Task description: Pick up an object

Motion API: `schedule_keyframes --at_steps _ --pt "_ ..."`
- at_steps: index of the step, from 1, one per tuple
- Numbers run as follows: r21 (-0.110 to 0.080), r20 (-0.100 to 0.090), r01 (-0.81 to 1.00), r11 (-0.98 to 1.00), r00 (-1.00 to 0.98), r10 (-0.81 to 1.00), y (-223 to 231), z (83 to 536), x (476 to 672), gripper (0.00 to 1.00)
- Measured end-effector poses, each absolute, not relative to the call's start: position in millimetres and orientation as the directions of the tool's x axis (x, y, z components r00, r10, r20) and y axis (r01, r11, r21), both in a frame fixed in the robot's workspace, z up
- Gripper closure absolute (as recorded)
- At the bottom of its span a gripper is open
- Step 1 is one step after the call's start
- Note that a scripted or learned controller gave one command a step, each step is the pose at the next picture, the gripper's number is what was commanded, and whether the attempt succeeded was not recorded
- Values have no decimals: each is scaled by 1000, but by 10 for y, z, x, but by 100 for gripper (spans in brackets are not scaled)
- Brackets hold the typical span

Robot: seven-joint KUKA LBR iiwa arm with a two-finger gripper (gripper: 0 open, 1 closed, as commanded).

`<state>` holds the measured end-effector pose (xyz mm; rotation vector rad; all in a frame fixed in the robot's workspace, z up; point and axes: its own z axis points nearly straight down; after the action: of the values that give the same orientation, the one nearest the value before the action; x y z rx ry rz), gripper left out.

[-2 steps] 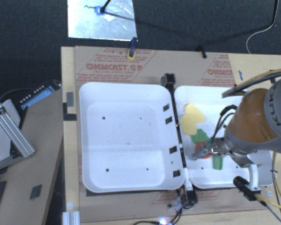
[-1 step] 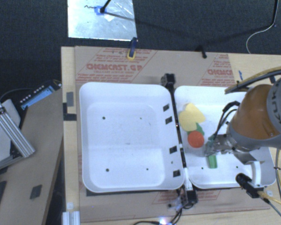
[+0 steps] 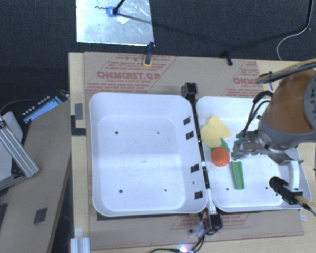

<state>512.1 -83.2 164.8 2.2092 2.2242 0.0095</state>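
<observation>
Three small things lie in the left half of the right bin (image 3: 263,198), right of centre in the frame: a red ball (image 3: 220,156), a pale yellow piece (image 3: 215,130) just above it and touching or nearly touching it, and a green block (image 3: 237,174) just below and to the right of the ball, lying lengthwise up and down the frame. The yellow piece sits close against the bin's left wall. The gripper (image 3: 237,149) is down over this cluster, its tip just right of the red ball and just above the top end of the green block. Nothing can be seen held in it, and whether it is released or clenched cannot be told from this angle. The arm (image 3: 288,105) reaches in from the right edge of the frame, its orange band above the upper right part of the bin. The left bin (image 3: 142,152) fills the middle of the frame and meets the right bin along a seam set with small black clips (image 3: 189,135). Both bins rest on a cardboard sheet (image 3: 127,75) with red lettering. A silvery square panel (image 3: 114,13) lies on the dark floor at the upper left.
</observation>
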Motion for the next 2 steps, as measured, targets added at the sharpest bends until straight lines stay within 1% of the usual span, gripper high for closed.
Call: schedule_keyframes --at_steps 1,2 --pt "0 0 1000 2 -2 1000 -837 1612 4860 100" --pt "21 -4 1000 5 -5 1000 -938 3253 4999 100"
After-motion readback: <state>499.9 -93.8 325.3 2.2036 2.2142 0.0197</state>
